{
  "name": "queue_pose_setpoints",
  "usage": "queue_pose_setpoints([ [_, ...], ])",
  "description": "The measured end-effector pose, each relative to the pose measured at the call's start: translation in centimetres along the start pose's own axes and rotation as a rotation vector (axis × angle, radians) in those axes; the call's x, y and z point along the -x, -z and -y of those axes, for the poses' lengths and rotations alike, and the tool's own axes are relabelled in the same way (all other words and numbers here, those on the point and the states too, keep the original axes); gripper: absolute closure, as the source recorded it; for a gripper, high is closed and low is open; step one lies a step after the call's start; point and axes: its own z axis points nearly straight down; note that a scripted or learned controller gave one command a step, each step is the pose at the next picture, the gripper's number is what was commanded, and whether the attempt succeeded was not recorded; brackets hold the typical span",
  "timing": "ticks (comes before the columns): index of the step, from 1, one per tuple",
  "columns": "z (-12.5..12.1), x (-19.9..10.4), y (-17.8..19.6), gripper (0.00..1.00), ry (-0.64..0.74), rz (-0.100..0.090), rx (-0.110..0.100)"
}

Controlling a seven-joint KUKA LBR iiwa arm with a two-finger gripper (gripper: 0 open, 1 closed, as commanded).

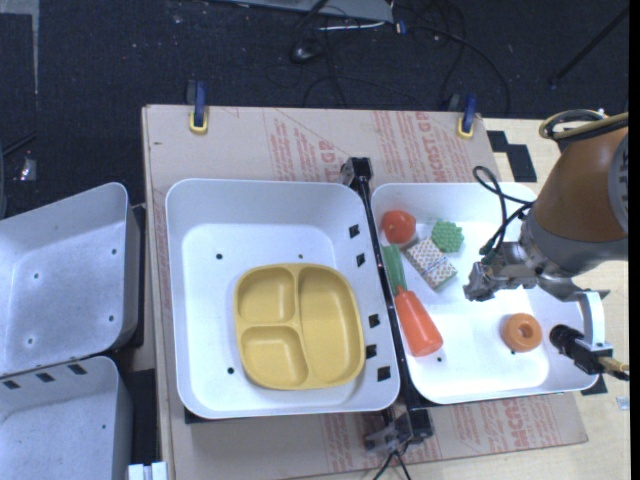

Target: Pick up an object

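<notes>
hovering over the right bin (470,383), the gripper (480,280) holds nothing visible; whether its fingers are spread, i cannot tell. the orange ring (521,332), patterned block (430,262) and orange cylinder (417,323) lie unlifted nearby, so picking seems undone.

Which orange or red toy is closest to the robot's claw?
The orange ring, by itself just below the gripper. The red ball and the long orange-red piece lie farther off, along the right bin's left side.
</notes>
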Motion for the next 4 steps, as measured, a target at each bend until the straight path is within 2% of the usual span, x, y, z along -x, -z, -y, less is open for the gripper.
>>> queue_pose_setpoints([
  [1, 0.3, -0.7, 5.9, 1.00, 0.000, 0.000, 0.000],
  [2, 0.1, -0.7, 9.2, 1.00, 0.000, 0.001, 0.000],
  [4, -1.0, -12.4, 6.8, 1.00, 0.005, -0.004, -0.008],
])
